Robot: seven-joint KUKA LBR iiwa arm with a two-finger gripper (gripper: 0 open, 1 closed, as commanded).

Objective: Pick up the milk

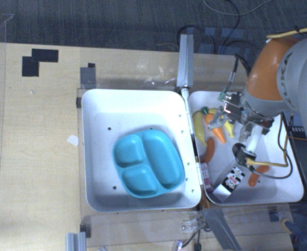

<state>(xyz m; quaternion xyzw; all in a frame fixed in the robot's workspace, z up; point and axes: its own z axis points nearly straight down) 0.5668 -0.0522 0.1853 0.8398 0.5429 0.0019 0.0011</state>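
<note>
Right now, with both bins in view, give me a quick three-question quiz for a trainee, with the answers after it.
1. True or false: the milk carton lies in the left bin.
2. Which thing sits in the left bin? A) a blue divided plate B) a red cup C) a green bowl
3. Fill in the blank: the gripper hangs over the ___ bin.

Key
1. False: it lies near the front of the right bin.
2. A
3. right
</note>
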